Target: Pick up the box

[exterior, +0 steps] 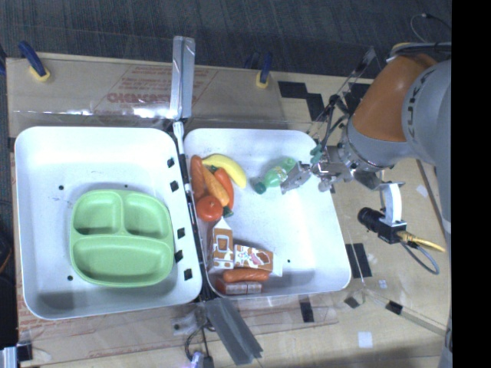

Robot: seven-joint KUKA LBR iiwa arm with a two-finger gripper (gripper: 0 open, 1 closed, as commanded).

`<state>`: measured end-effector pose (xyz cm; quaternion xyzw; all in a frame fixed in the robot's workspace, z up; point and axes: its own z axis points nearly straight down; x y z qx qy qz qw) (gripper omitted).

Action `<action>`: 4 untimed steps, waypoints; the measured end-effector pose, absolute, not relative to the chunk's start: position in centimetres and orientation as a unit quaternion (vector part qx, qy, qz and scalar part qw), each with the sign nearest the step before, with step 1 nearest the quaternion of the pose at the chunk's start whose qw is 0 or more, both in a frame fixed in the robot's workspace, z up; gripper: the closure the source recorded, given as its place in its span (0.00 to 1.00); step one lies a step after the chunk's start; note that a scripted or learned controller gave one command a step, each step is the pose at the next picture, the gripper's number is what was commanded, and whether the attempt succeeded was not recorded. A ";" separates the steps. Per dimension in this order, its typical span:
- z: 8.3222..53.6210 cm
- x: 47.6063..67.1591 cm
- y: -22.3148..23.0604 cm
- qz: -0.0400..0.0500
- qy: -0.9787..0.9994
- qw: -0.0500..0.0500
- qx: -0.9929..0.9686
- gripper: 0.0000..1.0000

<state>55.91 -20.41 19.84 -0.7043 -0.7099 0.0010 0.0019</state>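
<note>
Box (239,256): small carton, lying flat at front-left of right bin (322,271), against left wall; sausage (244,277) touching front edge. Likely light, thin card, crushable, glossy. Take across narrow sides. Gripper (298,176) near green bottle (273,176); jaws' state: cannot tell.

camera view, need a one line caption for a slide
Gripper sits over the right bin by a green bottle; the box lies at the bin's front, a green tray in the left bin.
</note>
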 end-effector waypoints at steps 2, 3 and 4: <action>19.7 58.6 -20.9 0.000 -0.785 0.000 -0.620 0.00; 13.1 59.5 -21.0 0.001 -0.744 0.002 -0.668 0.00; 9.2 58.4 -19.9 0.001 -0.699 0.002 -0.715 0.00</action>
